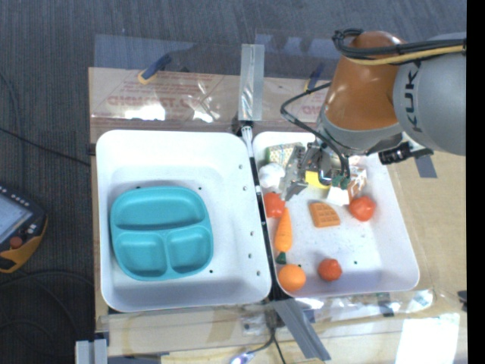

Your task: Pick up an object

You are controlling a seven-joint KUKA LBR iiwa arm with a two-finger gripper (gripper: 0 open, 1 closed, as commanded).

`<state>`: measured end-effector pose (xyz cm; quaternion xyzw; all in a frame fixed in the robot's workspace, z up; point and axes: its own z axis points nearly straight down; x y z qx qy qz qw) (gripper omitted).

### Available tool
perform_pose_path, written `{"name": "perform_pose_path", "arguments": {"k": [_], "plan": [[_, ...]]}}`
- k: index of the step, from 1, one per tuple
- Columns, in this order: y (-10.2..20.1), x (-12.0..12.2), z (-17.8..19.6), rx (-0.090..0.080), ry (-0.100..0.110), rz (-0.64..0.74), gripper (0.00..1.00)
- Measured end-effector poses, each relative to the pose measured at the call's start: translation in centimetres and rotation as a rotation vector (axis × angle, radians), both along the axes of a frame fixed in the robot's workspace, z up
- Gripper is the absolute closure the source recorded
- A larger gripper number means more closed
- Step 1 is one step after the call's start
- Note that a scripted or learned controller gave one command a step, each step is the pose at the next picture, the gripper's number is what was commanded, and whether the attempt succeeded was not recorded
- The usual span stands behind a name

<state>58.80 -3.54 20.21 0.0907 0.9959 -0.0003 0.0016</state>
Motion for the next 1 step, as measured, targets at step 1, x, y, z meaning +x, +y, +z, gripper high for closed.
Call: {"name": "perform_pose_path", "arguments": {"k": [1], "plan": [[1.27,3.49,5.12,0.0,0.0,-0.204,1.0]]}}
